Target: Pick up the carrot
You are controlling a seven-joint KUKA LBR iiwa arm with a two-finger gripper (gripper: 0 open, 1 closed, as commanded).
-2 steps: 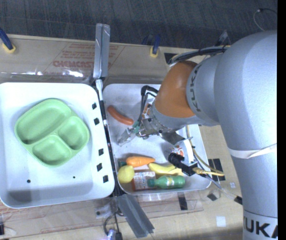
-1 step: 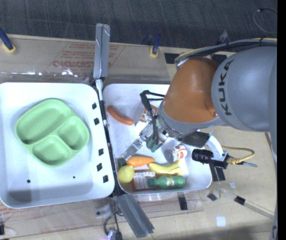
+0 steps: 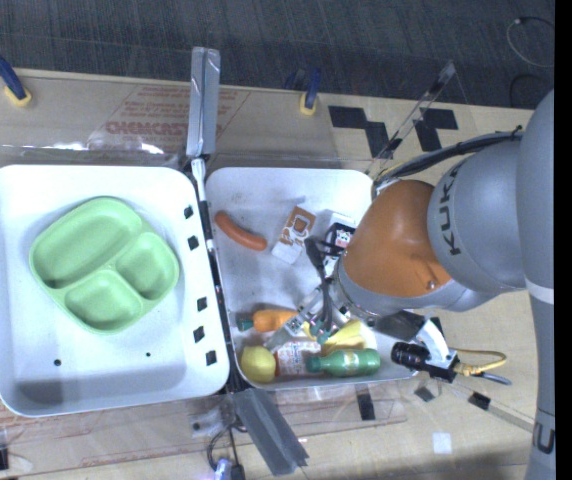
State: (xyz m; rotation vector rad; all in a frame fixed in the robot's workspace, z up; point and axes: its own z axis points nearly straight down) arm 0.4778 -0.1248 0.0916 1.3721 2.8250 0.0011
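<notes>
Gripper [image 3: 318, 320] fingertips blur into clutter beside the carrot [image 3: 271, 319].

Two bins [image 3: 6, 268], one carrot [image 3: 271, 319] (one plate [image 3: 101, 263]).

Big white letters "KU" are showing on the grey arm [image 3: 486, 223], just beside its orange band [image 3: 396, 248]. Red print is lying on the brown cardboard sheet [image 3: 146, 118] behind the left bin [image 3: 6, 268], but it is too blurry to read. A small card [image 3: 294, 233] in the right bin [image 3: 266, 183] is showing marks too tiny to read.
</notes>
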